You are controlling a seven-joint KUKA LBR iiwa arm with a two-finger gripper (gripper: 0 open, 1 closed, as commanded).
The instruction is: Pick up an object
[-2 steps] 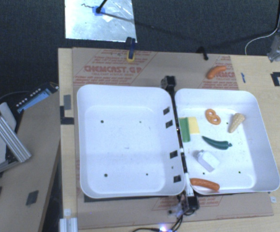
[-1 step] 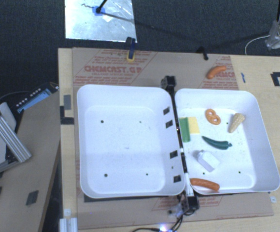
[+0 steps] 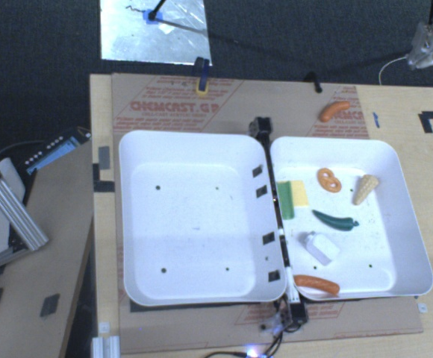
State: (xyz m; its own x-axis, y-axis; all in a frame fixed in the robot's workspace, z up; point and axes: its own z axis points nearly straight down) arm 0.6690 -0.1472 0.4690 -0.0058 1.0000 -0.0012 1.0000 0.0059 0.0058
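Note:
The right bin holds several small objects. A yellow and green sponge lies by its left wall. Near it are an orange pretzel, a pale corn cone and a dark green pepper. A white bottle lies lower down, and an orange sausage rests at the front rim. My gripper hangs at the far top right, well beyond the bins and away from every object.
The left bin stands beside the right one, joined by a dark hinge strip. Another orange sausage lies on the cardboard behind the right bin. A yellow and blue clamp sits at the bench's back edge.

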